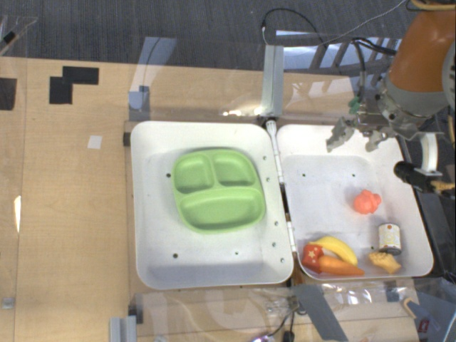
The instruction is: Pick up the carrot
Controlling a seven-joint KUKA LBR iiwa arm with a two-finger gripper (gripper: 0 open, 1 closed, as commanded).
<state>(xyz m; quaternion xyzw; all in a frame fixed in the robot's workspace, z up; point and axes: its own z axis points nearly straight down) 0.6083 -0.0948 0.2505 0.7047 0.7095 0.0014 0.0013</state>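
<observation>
you had the gripper (354, 138) spread and holding nothing, above the far edge of the right bin (313, 191). the carrot (340, 266) lay in that bin's near left corner, touching the banana (336, 247). it looked light, stiff and smooth; its thick middle seemed the best place to grip.

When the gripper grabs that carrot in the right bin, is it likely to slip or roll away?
The carrot looks tapered and smooth, so it may slip from a pinch near the tip. It lies against the banana and the bin's front wall, which probably stops rolling. It seems rigid, likely a plastic toy.
</observation>
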